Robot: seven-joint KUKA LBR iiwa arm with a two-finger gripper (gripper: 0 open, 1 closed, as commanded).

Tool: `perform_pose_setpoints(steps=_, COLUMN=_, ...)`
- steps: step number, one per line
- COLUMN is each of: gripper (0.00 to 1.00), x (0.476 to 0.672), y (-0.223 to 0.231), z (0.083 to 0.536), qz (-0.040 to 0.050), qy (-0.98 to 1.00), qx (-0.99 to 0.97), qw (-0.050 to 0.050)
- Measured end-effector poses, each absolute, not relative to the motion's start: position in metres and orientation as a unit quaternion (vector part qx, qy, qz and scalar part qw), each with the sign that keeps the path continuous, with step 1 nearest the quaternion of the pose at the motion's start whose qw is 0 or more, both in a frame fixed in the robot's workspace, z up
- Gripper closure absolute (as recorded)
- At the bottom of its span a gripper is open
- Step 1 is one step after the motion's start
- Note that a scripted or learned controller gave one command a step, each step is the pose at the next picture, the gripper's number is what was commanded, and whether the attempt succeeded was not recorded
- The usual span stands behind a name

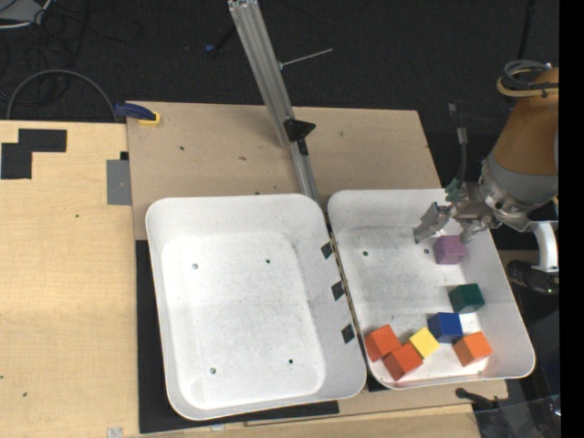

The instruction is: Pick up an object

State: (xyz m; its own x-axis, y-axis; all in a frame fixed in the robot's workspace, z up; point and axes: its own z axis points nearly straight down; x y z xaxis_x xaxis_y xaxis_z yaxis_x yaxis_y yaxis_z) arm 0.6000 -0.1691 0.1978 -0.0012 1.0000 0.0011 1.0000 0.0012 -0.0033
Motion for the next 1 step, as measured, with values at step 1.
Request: perform_pose_setpoints(steps=1, gripper=0.0, x=0.5376, y=-0.1693, z=0.1103, qz=0.0036, qy=-0.706, qx=-0.708, qw=0.007)
